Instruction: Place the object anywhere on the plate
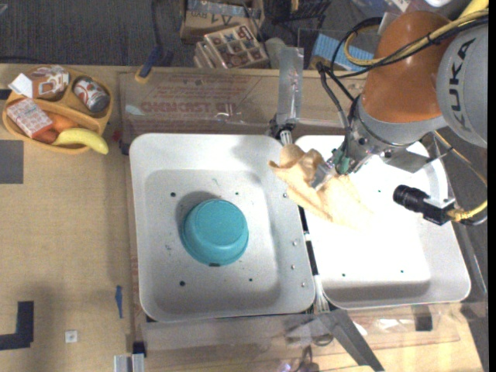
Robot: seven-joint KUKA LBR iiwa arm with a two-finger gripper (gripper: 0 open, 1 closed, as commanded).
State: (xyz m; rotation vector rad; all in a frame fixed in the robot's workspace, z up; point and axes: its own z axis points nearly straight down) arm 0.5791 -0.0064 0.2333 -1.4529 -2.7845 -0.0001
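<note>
Right of frame centre, the hand [332, 169] grips a limp, pale tan cloth-like object [322, 188] draped over the seam between the bins, so it should be lifted clear before crossing left to the round teal plate [215, 231].

A floppy tan cloth-like object [322, 188] hangs blurred above the seam between both bins, right of the upturned teal plate [215, 232].
</note>
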